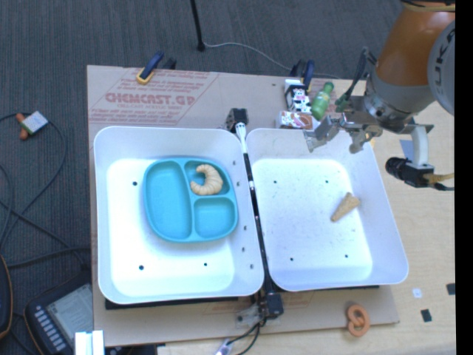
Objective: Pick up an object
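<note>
A small tan cone-shaped piece point(344, 206) lies in the right white bin point(384, 268), toward its right side. In the left white bin point(118, 272), a blue divided tray point(166, 205) holds a tan croissant-shaped piece point(208, 178) in its upper right compartment. My gripper point(338, 138) hangs over the back edge of the right bin, above and slightly left of the cone. It is open, with nothing between its fingers point(318, 137).
A green-topped item point(321, 100) and a small printed pack point(296, 115) sit on the board just behind the right bin. Blue clamps point(151, 66) hold the board's back edge. An orange ring point(358, 319) lies in front of the right bin. A black divider bar point(250, 187) runs between the bins.
</note>
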Controlling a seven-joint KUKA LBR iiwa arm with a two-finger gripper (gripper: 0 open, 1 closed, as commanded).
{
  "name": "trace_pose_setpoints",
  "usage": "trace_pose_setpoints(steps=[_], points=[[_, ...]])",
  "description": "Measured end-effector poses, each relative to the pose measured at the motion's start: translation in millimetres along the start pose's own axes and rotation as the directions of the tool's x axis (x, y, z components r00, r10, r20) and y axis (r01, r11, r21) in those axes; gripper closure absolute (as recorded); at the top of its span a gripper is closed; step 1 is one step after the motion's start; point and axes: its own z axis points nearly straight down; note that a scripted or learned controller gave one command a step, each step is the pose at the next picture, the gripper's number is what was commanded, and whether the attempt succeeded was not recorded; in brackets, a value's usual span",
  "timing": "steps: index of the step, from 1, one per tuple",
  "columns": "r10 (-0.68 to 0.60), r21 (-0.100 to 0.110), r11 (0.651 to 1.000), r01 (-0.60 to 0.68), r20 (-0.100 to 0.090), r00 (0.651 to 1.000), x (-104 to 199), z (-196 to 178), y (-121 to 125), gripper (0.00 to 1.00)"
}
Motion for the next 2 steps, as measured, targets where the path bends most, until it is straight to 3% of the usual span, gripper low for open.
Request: trace_pose_setpoints(steps=[1, 2], points=[[0.001, 0.004, 1.000, -0.001, -0.001, 1.000, 7, 136, -17, 0.00], [0.000, 0.000, 1.000, 0.000, -0.001, 1.000, 37, 75, -73, 0.00]])
